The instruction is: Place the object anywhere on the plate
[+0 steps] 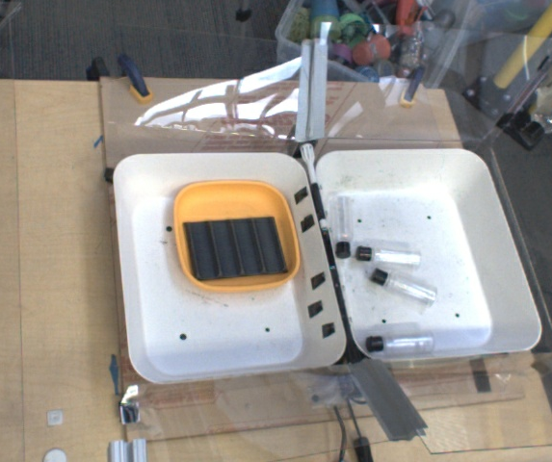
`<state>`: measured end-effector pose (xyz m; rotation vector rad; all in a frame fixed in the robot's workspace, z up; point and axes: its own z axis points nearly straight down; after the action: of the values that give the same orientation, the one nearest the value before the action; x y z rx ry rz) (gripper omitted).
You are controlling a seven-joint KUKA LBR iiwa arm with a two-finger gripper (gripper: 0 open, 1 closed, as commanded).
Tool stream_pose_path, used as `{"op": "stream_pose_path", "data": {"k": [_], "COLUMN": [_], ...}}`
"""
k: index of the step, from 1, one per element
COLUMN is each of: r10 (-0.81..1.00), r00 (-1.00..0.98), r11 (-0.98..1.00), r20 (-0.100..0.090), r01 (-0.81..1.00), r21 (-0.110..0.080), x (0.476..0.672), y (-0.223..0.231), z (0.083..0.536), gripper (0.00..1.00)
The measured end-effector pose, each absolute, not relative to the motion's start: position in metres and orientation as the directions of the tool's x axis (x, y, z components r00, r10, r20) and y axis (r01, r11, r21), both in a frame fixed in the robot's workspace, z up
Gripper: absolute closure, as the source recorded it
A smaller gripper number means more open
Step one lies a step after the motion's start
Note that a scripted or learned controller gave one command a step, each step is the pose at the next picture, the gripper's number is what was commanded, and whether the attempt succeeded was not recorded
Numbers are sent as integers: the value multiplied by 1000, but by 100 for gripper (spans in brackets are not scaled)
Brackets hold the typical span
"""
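Wooden desk [35, 258] under my camera carries two shallow white bins side by side — the left bin [150, 345] holds an orange plate [235, 198] with a black ridged block [234, 247] lying flat on it. I count four clear vials with black caps loose in the right bin [487, 325]: one [341, 229] near the divider, two [387, 256] [403, 285] mid-bin, one [399, 343] by the front wall. From this feed I cannot tell the hand's state.

Orange plate [237, 200] with black ribbed block [234, 247] in left bin [150, 335]; four clear black-capped tubes [401, 285] loose in right bin [487, 210].
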<state>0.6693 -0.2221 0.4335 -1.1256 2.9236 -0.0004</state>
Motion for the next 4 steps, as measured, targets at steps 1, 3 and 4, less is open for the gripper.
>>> {"op": "stream_pose_path", "data": {"k": [1, 3, 4], "r10": [-873, -953, -783], "r00": [-487, 304, 622], "r11": [487, -304, -622], "r20": [-7, -5, -6], "r01": [-873, -953, -783], "r21": [-4, -5, -4], "x": [669, 669, 669], "y": [-222, -222, -208], "z": [433, 432, 432], "gripper": [100, 100, 100]}}
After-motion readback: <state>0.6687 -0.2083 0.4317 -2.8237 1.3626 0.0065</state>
